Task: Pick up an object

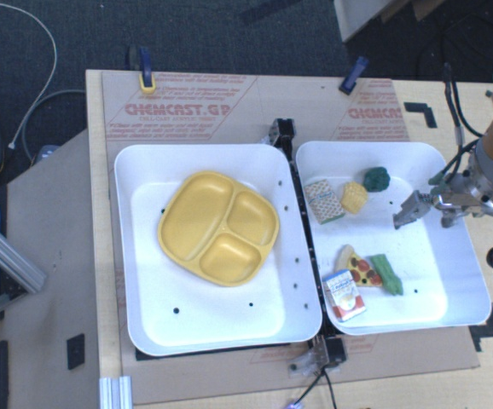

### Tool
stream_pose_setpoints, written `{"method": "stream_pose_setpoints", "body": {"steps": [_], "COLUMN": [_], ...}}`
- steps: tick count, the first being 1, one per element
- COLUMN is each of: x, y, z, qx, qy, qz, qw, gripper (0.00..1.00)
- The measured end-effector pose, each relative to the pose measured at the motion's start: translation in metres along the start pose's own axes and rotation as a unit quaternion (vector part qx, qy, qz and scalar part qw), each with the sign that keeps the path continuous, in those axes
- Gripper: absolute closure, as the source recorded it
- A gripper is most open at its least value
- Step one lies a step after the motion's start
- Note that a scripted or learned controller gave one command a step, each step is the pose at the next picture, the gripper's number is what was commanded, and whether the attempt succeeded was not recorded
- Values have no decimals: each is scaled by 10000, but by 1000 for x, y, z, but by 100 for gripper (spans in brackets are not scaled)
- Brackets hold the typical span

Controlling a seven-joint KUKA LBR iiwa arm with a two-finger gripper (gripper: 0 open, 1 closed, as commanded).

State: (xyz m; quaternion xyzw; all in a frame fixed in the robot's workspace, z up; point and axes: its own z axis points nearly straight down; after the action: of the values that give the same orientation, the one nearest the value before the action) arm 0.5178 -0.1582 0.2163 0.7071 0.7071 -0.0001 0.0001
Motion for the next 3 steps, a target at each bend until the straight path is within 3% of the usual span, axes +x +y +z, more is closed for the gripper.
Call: {"method": "stream_pose_setpoints", "body": {"steps": [3], "x": [6], "y": [7], "z": [133], "qx": [4], "qy": [3], "qz": [6], "qw": [10000], "gripper": [0]}}
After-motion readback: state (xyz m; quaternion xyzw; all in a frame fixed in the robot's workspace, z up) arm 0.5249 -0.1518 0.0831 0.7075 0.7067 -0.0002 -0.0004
